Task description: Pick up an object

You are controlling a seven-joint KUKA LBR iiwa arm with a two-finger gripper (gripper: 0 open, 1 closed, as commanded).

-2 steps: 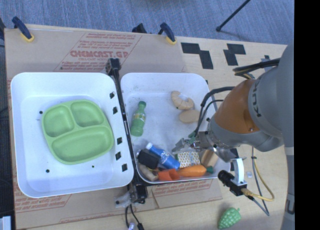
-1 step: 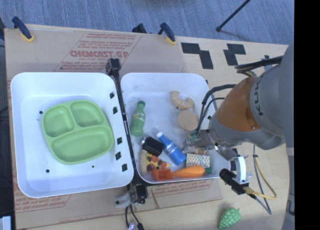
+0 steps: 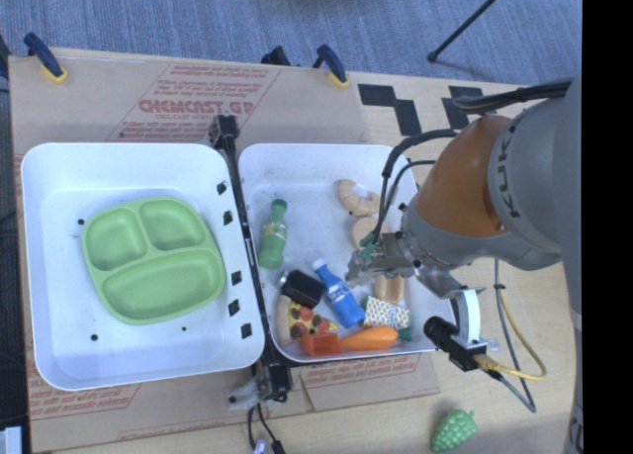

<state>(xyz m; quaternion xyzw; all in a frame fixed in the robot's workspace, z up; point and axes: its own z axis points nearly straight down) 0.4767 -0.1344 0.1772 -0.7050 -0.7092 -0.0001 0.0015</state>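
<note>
The table (image 3: pixel 326 96), covered with printed cardboard, carried two shallow white bins side by side. The left bin (image 3: pixel 45 264) held a green divided plate (image 3: pixel 153 259) lying flat near its middle. The right bin (image 3: pixel 297 160) held a cluster of small objects, most of them crowded toward its near edge.

The grey arm (image 3: pixel 524 185), with its orange band above the wrist, reached in from the right and hung over the right side of that bin. Its jaws (image 3: pixel 374 262) sat low among the objects; whether they were open or closed could not be told, and no object was visibly caught in them.

A green bottle (image 3: pixel 273 234) lay near the left wall of the right bin. A blue bottle (image 3: pixel 339 297) lay tilted just left of the jaws, beside a dark block (image 3: pixel 302 289). An orange carrot (image 3: pixel 368 338) lay along the near wall, with a patterned white piece (image 3: pixel 386 314) just above it. Pale tan pieces (image 3: pixel 354 197) rested toward the far side. A green grape bunch (image 3: pixel 453 430) lay outside the bins on the table.
</note>
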